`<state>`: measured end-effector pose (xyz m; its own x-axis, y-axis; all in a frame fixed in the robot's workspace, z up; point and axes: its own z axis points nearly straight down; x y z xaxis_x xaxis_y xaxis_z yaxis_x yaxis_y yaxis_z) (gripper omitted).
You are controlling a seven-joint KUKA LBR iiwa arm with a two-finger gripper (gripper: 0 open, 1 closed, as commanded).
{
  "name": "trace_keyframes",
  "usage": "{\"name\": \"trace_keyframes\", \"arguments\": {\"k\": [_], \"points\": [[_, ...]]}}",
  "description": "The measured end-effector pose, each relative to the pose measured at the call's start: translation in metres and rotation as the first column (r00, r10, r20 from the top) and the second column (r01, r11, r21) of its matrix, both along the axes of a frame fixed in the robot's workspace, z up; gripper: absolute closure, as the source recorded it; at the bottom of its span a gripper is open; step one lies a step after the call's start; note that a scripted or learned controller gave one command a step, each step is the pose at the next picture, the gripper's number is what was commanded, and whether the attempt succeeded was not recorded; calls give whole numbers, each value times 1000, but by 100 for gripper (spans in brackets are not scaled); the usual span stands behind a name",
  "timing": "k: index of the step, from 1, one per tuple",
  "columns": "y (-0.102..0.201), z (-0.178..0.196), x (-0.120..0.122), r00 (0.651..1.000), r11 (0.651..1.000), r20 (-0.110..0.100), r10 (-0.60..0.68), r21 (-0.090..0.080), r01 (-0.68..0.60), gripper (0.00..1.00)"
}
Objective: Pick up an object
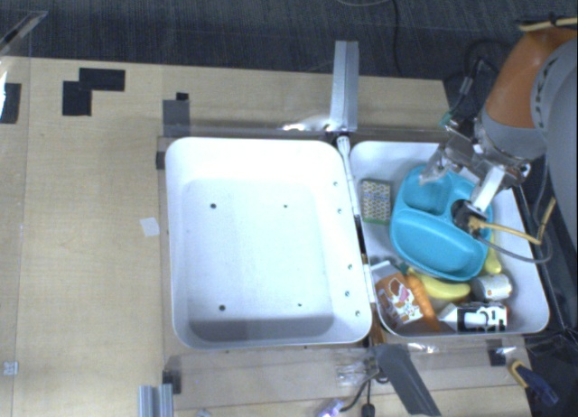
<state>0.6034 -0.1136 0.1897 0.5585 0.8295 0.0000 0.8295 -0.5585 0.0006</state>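
Tabletop (90,253): pale wood-grain surface, flat and matte, carrying both bins side by side so I can reach either one from the right.
Left bin (262,244): shallow white plastic tray with rounded corners and a smooth floor; a few small dark dots on it, nothing else that I can make out.
Divider post (346,81): grey metal upright standing at the far end of the seam between the bins.
Right bin (533,302): same white tray, crowded, so the things lean and overlap.
Mesh pad (376,199): small rectangular, grid-textured piece lying flat by the bin's left wall.
Snack packet (402,301): glossy red-brown wrapper, crinkled, at the near left corner.
Blue bowl (438,239): smooth turquoise plastic, rounded, tipped on its side across the pile; the likeliest thing to pick up, since it sits on top and just under me.
Banana (444,290): yellow, curved, wedged under the bowl's near edge.
Dark can (481,318): black with white print, lying on its side by the near wall.
Gripper (461,180): my metal gripper hovers over the bowl's far rim; I cannot tell whether it is open or closed, and I see nothing held.
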Motion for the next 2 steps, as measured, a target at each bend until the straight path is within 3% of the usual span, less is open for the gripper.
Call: {"name": "trace_keyframes", "arguments": {"k": [1, 2], "points": [[-59, 10, -39, 997, 997, -1, 80, 1, -80, 0], [-26, -33, -4, 996, 996, -2, 92, 1, -92, 0]]}}
